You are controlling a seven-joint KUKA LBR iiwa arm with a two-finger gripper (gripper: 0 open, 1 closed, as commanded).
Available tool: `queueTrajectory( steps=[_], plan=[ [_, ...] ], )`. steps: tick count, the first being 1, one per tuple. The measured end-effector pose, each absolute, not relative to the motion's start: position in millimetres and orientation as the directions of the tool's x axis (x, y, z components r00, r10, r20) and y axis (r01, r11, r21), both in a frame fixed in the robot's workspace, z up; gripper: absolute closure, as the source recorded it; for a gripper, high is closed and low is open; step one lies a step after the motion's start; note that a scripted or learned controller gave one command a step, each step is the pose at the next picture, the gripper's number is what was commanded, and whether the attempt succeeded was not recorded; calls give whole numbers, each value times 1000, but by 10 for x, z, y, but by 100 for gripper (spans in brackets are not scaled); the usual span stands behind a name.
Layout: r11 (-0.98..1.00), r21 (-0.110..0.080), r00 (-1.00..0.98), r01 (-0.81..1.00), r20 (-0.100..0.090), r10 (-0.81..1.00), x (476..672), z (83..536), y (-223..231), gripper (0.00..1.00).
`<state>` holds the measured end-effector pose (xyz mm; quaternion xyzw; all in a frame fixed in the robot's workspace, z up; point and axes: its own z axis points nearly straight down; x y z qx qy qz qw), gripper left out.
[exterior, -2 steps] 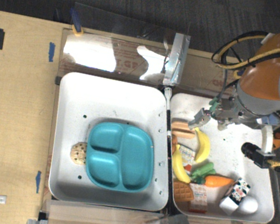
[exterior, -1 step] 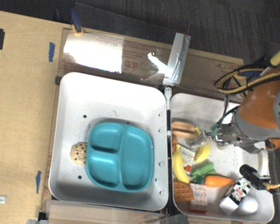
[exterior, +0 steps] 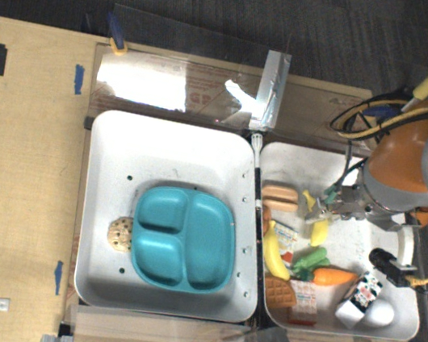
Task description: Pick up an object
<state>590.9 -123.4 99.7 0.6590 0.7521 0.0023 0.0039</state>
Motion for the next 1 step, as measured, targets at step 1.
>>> queueTrajectory(
  steps=[1],
  plan=[
    [-174,5,174,985,2,985,6037,1868,-531,100]
  ],
)
